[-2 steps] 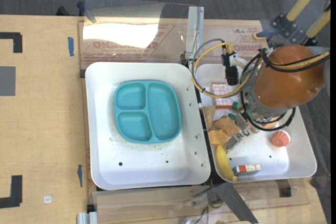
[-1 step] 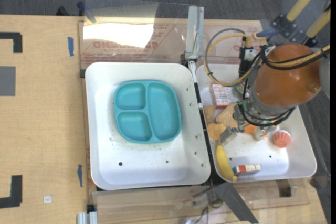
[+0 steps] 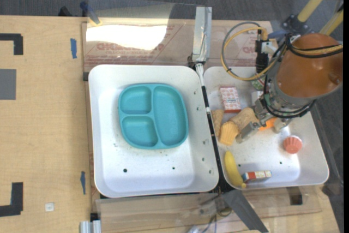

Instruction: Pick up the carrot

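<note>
Two white bins sat side by side on the surface. We saw a teal divided plate in the left bin. The right bin held a banana, a small carton and the carrot, just at 3 o'clock of the tool. We couldn't tell the tool's grip. The arm hung over the bin's 1 o'clock corner.

Arm over cluttered right bin
</note>
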Controlling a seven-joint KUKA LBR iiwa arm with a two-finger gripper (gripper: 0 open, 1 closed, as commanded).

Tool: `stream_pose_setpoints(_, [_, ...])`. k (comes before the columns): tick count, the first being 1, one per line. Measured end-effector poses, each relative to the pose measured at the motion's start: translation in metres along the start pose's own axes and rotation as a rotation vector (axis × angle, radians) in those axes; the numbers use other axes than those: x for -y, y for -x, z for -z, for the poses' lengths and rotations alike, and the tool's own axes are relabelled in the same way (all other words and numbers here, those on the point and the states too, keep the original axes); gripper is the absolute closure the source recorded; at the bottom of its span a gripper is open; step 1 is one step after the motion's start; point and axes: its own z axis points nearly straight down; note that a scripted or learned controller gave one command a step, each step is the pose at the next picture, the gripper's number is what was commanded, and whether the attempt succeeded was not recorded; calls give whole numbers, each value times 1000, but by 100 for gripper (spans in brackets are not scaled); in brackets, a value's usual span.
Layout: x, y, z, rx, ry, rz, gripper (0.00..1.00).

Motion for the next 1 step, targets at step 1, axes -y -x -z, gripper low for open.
stream_pose_setpoints(1, [8,-54,-1,7,1,352,0])
